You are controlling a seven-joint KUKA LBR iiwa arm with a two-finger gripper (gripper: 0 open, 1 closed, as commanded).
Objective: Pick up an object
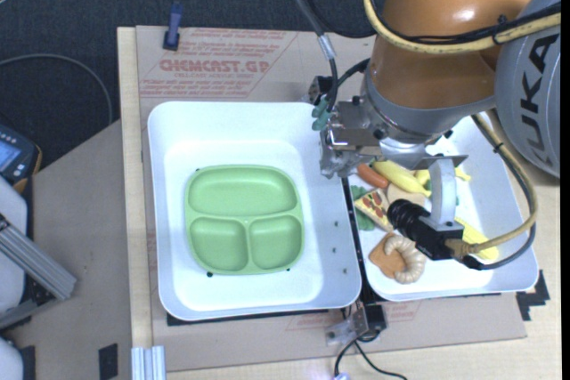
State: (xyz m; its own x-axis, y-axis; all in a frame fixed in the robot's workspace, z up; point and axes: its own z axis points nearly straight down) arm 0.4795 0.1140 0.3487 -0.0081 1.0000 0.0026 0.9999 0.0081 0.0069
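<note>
Toy food (396, 218) lay heaped in the right bin (508, 271), toward its left wall: a curled, ridged shrimp (408, 260) nearest the front edge, a flat pizza slice (372, 207) behind it, then a smooth yellow banana (403, 177) running lengthwise left to right. A glossy green three-compartment plate (243, 218) sat mid-left bin (169, 191). The gripper (343, 151) hung over the divide; its grip could not be told

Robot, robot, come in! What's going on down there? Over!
Arm low over right bin. Toy food pile lying in that bin, nothing seen lifted. Green divided plate sits in left bin, out of the way.
</note>
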